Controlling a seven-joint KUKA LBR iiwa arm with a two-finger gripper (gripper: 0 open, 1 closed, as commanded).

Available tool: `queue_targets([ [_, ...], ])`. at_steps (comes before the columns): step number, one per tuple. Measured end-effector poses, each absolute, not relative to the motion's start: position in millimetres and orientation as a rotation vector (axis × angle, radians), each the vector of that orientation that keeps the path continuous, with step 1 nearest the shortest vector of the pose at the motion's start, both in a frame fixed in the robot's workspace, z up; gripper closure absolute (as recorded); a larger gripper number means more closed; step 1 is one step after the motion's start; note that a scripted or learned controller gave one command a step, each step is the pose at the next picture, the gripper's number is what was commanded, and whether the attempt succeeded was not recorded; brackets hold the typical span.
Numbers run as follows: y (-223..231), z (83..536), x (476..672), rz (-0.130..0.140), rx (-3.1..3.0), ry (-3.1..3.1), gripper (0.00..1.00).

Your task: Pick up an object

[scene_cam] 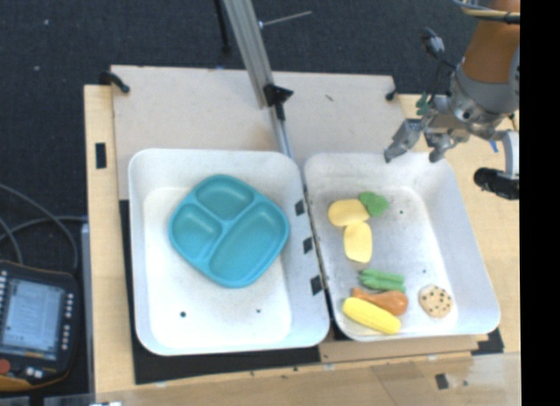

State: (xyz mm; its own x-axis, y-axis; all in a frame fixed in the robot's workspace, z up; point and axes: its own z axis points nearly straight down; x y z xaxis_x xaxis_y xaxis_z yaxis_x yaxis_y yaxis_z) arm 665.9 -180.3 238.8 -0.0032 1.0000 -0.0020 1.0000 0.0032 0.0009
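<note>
The grey arm (pixel 486 54) enters at the upper right, its orange band above the wrist, and bends down and leftward toward the far edge of the right bin (pixel 455 212). The tool (pixel 415 150) hangs over that bin's upper right rim, its two fingers spread wide and nothing between them. It stands well apart from the toy food below.

In the right bin, two yellow pieces lie together near the upper left: one yellow piece (pixel 347 213) with its long axis running left to right, and just below and touching it a second yellow piece (pixel 358 241) lying more upright in the view. A small green leafy piece (pixel 374 203) sits against the right end of the upper yellow one. Lower down, a green bean pod (pixel 381 279) lies slanted left to right, above an orange carrot (pixel 383 299) with the same heading. A yellow corn cob (pixel 371 315) lies at the near edge, long axis running from upper left to lower right. A round speckled cookie (pixel 435 301) rests to the right of the carrot.

The left bin (pixel 157 308) holds a blue divided plate (pixel 229 230), turned at a slant. Both bins sit on the desk (pixel 188 107).
</note>
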Motion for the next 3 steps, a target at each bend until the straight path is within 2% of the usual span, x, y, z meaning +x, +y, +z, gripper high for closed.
queue_targets([
  [1, -180.7, 238.9, 665.8, -0.003, 2.216, 2.224, 0.00],
  [3, -177.4, 140.6, 668.9, -0.006, 2.220, 2.226, 0.00],
])
